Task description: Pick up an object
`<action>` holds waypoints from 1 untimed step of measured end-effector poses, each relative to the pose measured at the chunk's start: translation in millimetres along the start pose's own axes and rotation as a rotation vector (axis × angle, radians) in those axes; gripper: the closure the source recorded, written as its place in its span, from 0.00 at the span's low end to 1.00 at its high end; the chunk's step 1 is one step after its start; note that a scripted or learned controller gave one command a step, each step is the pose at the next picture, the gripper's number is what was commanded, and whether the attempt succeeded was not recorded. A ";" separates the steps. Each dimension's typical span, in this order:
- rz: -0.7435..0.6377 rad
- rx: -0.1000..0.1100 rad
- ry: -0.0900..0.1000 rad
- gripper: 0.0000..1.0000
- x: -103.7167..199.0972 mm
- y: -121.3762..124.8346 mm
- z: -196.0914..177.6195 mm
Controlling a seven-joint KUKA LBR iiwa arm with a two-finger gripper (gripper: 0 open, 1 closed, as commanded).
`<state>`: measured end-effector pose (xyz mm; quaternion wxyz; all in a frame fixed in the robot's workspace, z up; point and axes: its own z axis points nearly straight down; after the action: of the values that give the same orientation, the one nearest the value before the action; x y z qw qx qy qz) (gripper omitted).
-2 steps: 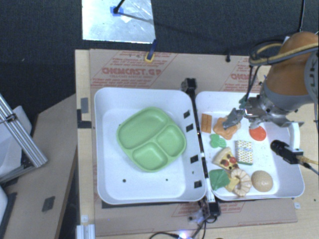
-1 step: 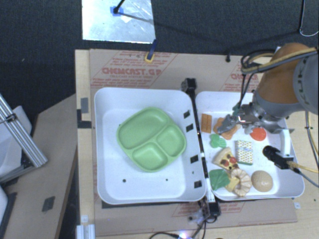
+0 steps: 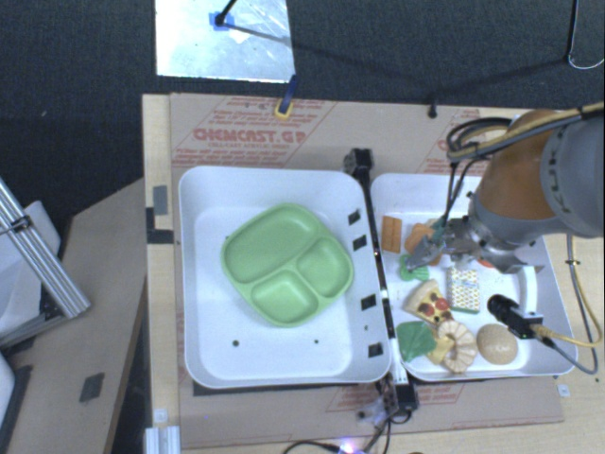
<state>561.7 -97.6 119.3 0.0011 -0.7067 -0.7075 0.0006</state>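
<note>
Gripper (image 3: 423, 250), finger state unclear, sits low in the right bin (image 3: 416, 189) amid orange block (image 3: 391, 234), pizza slice (image 3: 428, 303), green leaf (image 3: 412, 339)

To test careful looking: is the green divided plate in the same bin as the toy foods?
No, the green plate lies alone in the left bin; the toy foods sit in the right bin.

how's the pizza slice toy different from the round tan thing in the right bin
The pizza slice toy is a wedge with red spots; the round tan piece is a plain, smooth dome. The pizza slice lies mid-bin, near the gripper; the tan piece sits by the near edge. Both rest in the right bin.
</note>
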 end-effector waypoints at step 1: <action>0.000 -0.002 0.000 0.00 0.6 0.8 35.7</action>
<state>562.4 -96.9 83.5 0.0004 -0.7067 -0.7075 -0.0003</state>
